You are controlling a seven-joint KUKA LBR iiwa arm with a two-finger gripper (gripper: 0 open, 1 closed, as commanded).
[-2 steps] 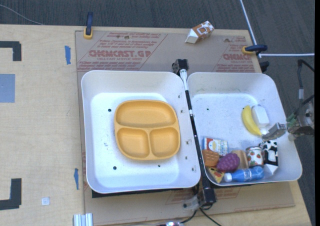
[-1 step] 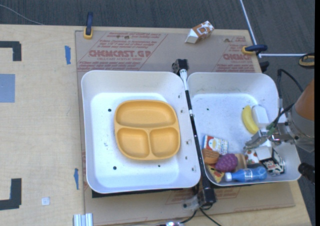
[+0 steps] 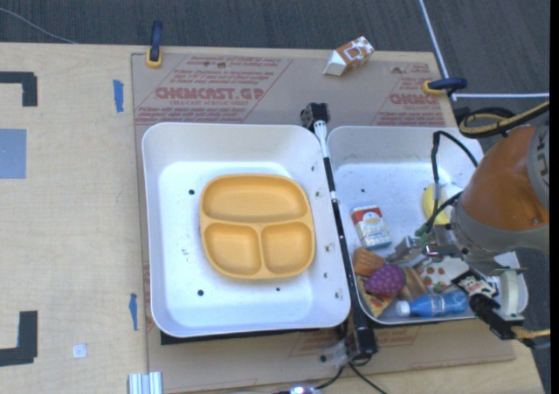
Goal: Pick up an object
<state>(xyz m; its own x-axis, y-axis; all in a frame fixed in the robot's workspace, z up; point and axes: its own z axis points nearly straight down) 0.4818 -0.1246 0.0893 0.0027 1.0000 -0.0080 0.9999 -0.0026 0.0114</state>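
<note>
claw low in right bin, over clutter | finger state: cannot tell | purple grapes beside it | yellow divided plate in left bin

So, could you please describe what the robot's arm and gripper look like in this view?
The arm is a thick rounded grey body with a broad orange band above the wrist. Black cables, one with yellow, loop along its upper side near the white bin's rim. At its end is a metallic silver gripper with small dark parts, and a black-and-white block sits on the arm's lower side.
</note>
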